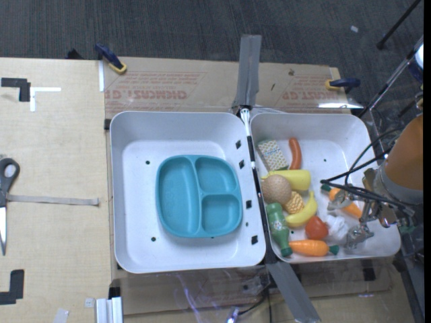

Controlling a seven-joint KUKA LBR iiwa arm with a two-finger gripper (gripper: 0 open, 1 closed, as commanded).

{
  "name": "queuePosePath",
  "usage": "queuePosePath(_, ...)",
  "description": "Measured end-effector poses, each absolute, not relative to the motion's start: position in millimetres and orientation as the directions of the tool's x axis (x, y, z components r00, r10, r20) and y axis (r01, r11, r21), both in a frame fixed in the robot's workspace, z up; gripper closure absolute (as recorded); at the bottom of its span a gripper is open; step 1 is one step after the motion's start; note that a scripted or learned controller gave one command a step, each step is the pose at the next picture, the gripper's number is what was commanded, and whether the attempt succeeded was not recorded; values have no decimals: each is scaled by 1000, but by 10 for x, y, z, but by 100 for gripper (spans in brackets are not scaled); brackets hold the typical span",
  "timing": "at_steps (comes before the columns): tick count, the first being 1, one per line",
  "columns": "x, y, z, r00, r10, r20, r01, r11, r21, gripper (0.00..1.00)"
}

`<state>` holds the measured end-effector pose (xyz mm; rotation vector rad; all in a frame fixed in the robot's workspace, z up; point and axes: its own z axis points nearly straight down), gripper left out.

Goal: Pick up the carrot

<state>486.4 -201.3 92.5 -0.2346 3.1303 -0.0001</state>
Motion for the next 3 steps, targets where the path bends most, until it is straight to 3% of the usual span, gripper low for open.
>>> queuePosePath(1,4894,-2006,1027,-988,-153,-8,-153,988,-3,100)
queuePosePath(3,4953,-1991,1229,-987,-161,-19,-161,987,-8,100)
